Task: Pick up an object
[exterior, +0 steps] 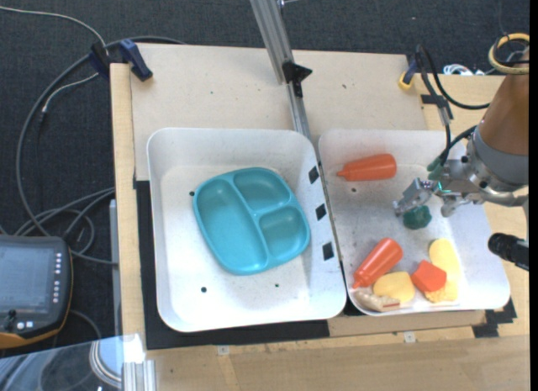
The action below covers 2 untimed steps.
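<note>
My gripper [414, 206] hangs low in the right bin [370, 150], whether on the small dark green object [416, 217] beneath it I cannot tell, orange bottle [368, 167] behind, blue divided plate [250, 219] in the left bin [168, 154].

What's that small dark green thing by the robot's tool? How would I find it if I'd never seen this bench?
Start at the right-hand white bin, the one strewn with orange and yellow toys. Near its middle, just under the tool, sits a small dark green object. It lies below the orange bottle at the bin's top, and it is the one green item among orange and yellow neighbours.
</note>
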Motion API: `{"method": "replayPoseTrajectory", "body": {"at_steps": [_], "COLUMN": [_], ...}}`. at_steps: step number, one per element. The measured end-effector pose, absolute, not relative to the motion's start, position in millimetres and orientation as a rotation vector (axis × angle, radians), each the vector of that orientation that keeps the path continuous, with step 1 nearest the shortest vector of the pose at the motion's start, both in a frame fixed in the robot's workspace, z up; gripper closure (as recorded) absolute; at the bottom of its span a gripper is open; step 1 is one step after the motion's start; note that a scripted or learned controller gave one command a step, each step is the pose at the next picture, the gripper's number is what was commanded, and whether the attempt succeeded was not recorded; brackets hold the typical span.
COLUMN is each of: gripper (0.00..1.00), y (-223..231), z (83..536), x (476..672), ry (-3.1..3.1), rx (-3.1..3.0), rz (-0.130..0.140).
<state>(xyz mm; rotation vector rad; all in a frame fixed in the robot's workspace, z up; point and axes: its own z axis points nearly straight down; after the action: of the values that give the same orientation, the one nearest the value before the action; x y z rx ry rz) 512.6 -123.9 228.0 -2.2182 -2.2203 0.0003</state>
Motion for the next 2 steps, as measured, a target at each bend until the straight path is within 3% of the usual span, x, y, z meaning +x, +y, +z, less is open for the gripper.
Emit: {"method": "replayPoseTrajectory", "body": {"at_steps": [1,2], "gripper": [0.0,0.0], "y": [-124,-123], "z": [228,165], "x": [512.7,508.3], "ry": [-2.22,-2.214], "rx": [-2.219,-2.216], "rz": [0.0,0.007]}}
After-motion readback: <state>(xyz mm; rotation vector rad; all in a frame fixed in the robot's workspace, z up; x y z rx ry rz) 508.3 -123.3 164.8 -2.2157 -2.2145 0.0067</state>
